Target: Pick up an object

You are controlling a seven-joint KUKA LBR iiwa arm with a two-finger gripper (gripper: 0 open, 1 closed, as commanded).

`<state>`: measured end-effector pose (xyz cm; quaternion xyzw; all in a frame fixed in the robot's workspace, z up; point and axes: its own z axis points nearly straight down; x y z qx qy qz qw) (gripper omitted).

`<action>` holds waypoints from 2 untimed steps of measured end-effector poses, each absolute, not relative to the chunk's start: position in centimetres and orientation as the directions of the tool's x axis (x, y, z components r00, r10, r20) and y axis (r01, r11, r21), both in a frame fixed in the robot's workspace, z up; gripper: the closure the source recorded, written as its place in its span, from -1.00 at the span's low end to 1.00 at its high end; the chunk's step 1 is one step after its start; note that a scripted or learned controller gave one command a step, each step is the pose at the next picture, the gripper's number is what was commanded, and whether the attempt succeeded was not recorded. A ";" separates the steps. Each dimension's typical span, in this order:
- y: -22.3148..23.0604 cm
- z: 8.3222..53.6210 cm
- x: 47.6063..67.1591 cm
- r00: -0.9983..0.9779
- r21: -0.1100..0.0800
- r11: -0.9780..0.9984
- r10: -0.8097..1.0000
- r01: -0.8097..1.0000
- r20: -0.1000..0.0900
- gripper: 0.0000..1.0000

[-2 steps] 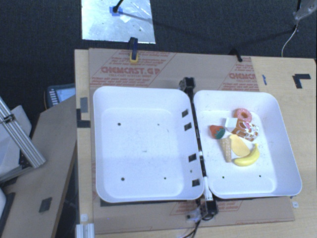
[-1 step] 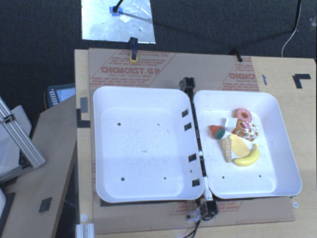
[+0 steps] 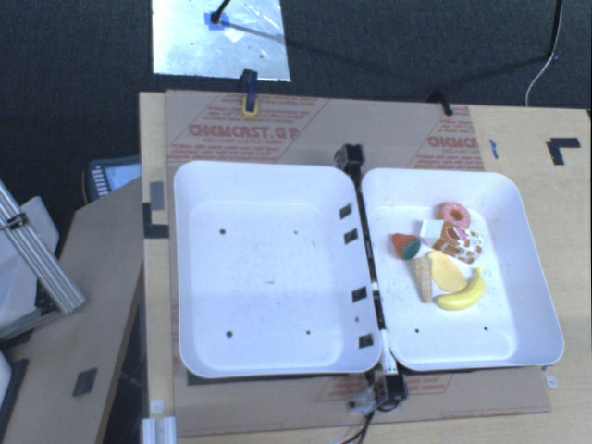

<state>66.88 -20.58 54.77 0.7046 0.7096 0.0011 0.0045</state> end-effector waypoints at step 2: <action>-20.5 55.9 66.9 -0.012 0.011 0.012 1.000 1.000 -0.007 1.00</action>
